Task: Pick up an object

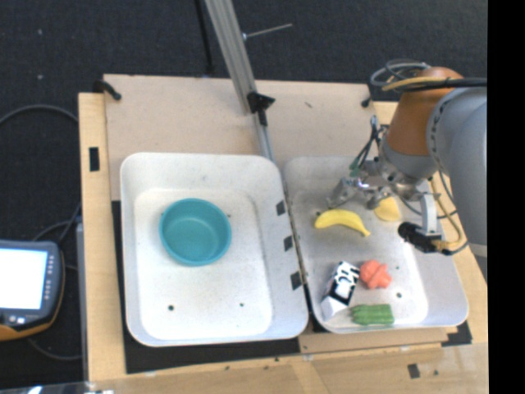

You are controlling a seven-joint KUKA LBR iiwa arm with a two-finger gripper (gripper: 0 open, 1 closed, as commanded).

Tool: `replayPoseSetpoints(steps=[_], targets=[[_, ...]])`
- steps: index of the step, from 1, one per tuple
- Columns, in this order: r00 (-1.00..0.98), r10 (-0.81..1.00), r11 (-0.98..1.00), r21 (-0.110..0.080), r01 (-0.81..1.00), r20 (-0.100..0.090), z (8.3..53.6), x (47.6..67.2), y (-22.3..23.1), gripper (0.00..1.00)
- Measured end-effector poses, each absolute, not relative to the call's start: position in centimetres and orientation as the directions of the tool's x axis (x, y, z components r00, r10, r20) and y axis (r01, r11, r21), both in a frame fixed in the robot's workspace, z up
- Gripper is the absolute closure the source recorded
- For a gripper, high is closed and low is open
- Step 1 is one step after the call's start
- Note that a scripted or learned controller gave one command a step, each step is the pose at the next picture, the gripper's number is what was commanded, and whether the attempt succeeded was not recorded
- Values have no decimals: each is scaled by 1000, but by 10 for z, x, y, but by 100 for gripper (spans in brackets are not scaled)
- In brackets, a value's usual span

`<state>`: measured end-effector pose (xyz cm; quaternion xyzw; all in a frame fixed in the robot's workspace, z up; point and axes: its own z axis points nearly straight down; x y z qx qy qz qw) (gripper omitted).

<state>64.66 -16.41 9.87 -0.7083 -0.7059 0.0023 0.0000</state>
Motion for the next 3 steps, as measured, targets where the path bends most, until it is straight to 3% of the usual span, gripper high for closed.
replayPoseSetpoints(steps=[1,3], targets=[[5,1000,-5,5,1000,-3,113,649,-165,100],[1,1000,-1,7,1000,-1,202,652,-168,100]])
